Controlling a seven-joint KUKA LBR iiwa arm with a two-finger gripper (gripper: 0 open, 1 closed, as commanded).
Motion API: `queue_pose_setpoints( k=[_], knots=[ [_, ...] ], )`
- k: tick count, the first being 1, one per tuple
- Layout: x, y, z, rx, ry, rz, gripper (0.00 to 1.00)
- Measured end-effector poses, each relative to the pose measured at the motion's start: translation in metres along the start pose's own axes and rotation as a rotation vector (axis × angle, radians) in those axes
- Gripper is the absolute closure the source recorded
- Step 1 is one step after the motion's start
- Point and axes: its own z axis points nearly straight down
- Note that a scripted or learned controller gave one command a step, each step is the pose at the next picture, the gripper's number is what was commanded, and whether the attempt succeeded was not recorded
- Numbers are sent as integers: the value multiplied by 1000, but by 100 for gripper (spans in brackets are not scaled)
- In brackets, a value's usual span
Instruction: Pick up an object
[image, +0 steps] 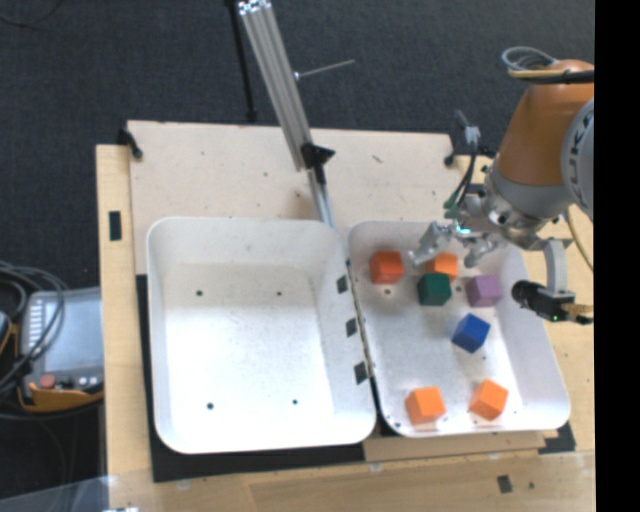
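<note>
My gripper (455, 250) hangs over the far part of the right bin (540, 385), its two fingers spread open. Just below and between the fingertips shows a small orange block (446, 265); the fingers are not closed on it. Right in front of that block sits a green cube (433, 290). An orange cube (387, 267) lies to the left and a purple cube (484, 290) to the right. Nearer the middle of the bin rests a blue cube (470, 332). Two more orange cubes (425, 405) (489, 399) sit by the bin's near wall.
The left bin (160, 330) stands beside the right one, with a raised divider (352, 320) between them. A slanted metal rail (285, 90) rises behind the bins. A grey device (60, 345) with cables sits off the bench's left edge.
</note>
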Motion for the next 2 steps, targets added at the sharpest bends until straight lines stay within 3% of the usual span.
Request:
queue_pose_setpoints(
  k=[1,2],
  knots=[
    [0,1,-3,-5,0,0,0],
    [6,-7,49,1,-3,4,0]
  ],
)
